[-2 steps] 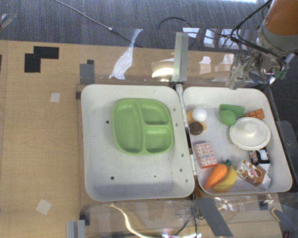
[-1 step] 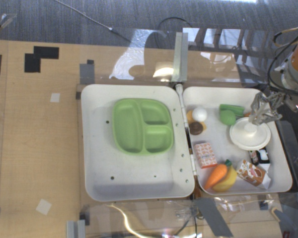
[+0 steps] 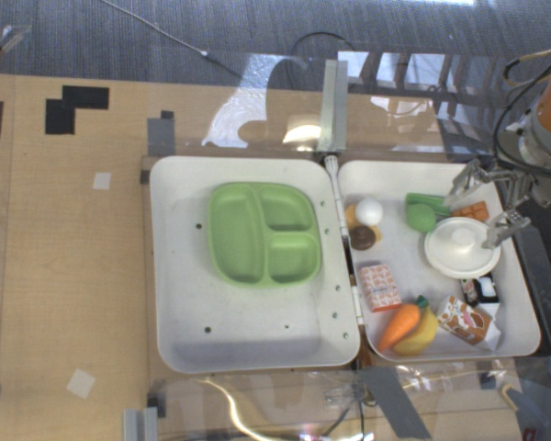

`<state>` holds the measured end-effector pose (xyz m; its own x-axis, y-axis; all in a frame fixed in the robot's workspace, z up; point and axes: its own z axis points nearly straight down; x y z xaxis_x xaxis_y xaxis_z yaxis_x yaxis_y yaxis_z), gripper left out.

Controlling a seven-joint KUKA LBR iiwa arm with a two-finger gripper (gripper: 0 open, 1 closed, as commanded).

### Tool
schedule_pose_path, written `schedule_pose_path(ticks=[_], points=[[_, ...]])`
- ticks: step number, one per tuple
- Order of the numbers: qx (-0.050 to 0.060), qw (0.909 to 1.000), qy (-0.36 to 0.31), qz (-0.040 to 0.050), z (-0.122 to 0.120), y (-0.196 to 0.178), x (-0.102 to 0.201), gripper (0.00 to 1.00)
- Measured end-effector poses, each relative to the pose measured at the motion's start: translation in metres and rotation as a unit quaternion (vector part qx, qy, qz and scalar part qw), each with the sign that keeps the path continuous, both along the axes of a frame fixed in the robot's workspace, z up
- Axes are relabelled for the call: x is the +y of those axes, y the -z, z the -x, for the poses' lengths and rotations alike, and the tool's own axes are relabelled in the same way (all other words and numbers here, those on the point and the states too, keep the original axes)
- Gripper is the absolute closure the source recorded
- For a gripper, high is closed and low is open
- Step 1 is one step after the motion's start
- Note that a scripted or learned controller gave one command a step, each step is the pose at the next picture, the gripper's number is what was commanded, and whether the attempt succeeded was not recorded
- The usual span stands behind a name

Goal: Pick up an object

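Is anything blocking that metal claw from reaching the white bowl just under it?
Nothing visible does. The end effector hangs over the right bin, at the upper right rim of the white bowl, with no item between them. A green piece and an orange item crowd the bowl's upper edge.

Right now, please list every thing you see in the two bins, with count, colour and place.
divided plate: 1, green, middle of left bin
round lid: 1, white, right bin, right of centre
scoop: 1, green, far side of right bin
ball: 1, white, far left of right bin
small box: 1, red and white, centre of right bin
carrot: 1, orange, near edge of right bin
banana: 1, yellow, beside the carrot
packet: 1, brown and white, near right corner
gripper: 1, grey metal, open, over the right bin's right side
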<state>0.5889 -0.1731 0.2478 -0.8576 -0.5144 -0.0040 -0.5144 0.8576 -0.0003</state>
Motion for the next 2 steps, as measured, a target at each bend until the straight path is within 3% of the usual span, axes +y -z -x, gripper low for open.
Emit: schedule_pose_path(ticks=[1,2], points=[[0.003,0.9976,-0.07,-0.0021,-0.043,0.136,0.004,0.0],[-0.008,0.9993,-0.035,0.0032,-0.077,0.152,0.021,0.0]])
